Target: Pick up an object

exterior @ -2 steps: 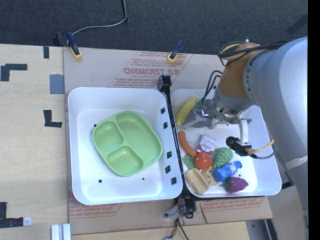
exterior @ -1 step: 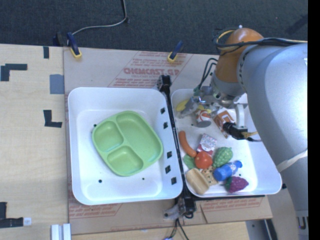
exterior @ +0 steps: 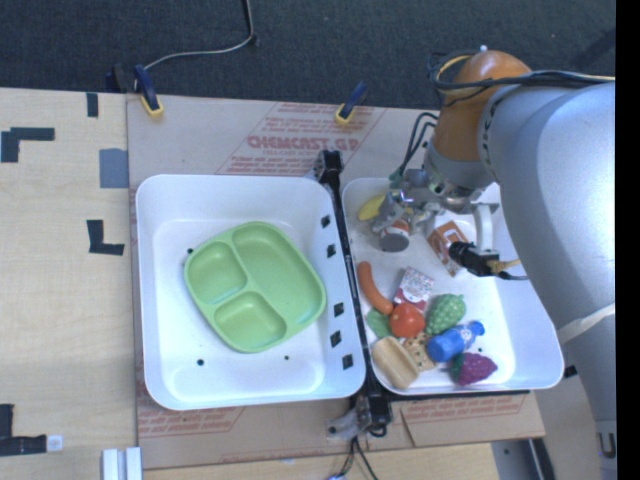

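My gripper [exterior: 402,211] hangs low over the far left corner of the right bin [exterior: 530,333], below the arm's orange band. Right under it stands a small grey and brown can [exterior: 393,236], and a yellow banana-like toy [exterior: 372,206] lies just to its left. An orange box [exterior: 447,238] lies to its right. Nearer the front lie an orange sausage [exterior: 374,286], a white and red packet [exterior: 416,286], a red tomato [exterior: 407,320], a green vegetable [exterior: 447,311], a blue toy [exterior: 455,341], purple grapes [exterior: 474,368] and a tan bread piece [exterior: 393,361].
The left bin [exterior: 160,268] holds a green divided plate [exterior: 255,283]. A black divider [exterior: 338,258] runs between the bins. The grey arm [exterior: 560,188] covers the right bin's far right side. Blue and yellow clamps sit on the cardboard's far edge.
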Motion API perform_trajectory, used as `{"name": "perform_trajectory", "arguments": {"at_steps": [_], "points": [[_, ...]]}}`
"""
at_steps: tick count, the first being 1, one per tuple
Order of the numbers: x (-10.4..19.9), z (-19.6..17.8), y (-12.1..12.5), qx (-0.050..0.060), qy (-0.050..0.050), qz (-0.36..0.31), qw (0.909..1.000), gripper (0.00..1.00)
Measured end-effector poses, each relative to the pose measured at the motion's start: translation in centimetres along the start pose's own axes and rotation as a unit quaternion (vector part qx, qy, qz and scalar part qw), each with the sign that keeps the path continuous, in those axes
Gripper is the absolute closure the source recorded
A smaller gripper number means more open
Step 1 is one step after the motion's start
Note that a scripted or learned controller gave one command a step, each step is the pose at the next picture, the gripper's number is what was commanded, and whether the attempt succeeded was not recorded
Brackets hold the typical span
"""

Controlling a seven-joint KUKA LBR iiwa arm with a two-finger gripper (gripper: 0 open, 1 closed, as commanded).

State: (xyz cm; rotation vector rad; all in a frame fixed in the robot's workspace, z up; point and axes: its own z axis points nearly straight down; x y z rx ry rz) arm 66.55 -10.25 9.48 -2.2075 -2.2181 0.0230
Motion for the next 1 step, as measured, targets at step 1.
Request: {"name": "perform_trajectory", "arguments": {"at_steps": [1], "points": [[7.43, -8.93, -5.70, -0.010, 0.001, 0.001, 0.9999, 1.00]]}}
